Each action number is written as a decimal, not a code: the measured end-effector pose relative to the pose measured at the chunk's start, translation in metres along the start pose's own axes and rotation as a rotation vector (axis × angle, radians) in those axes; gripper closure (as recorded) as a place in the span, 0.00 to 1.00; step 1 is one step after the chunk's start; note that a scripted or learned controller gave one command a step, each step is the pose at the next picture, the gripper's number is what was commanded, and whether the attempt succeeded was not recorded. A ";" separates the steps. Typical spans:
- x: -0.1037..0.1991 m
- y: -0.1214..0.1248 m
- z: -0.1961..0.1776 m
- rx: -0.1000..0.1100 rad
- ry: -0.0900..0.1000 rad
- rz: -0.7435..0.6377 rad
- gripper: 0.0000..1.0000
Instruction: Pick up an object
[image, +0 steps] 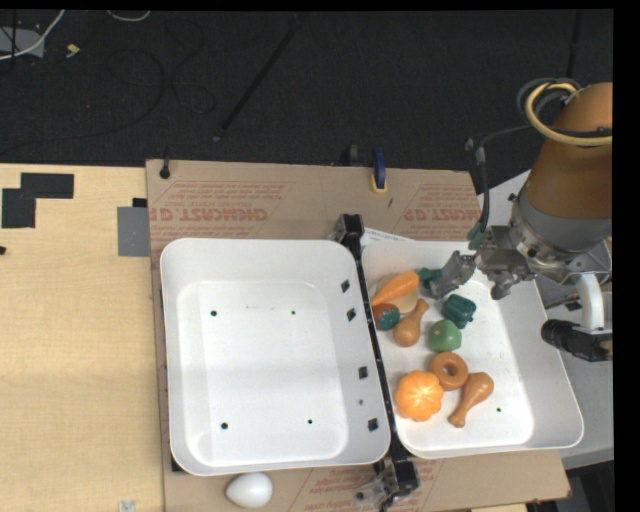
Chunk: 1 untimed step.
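Hovering over the right bin (540, 420) with gripper (478, 268) spread open, holding nothing — poised above the dark green piece (459, 308), likely for a straight descent; orange pumpkin (419, 395) lying nearer the front.

One fixed camera, mounted above the bench, looks down obliquely on both bins (262, 255); arm (570, 170) enters from right.

I see gripper (470, 268) over right bin (545, 400), above dark green piece (460, 308); orange pumpkin (418, 396) near front.
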<state>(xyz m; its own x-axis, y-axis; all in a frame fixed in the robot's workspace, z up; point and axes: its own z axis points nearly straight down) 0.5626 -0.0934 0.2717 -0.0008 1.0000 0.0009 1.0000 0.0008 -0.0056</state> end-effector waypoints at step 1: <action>-0.017 -0.041 0.153 0.016 0.003 0.003 0.00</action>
<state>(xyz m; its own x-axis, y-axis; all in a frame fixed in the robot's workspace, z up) 0.5203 -0.1101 0.1190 0.0022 1.0000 0.0036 0.9998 -0.0021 -0.0213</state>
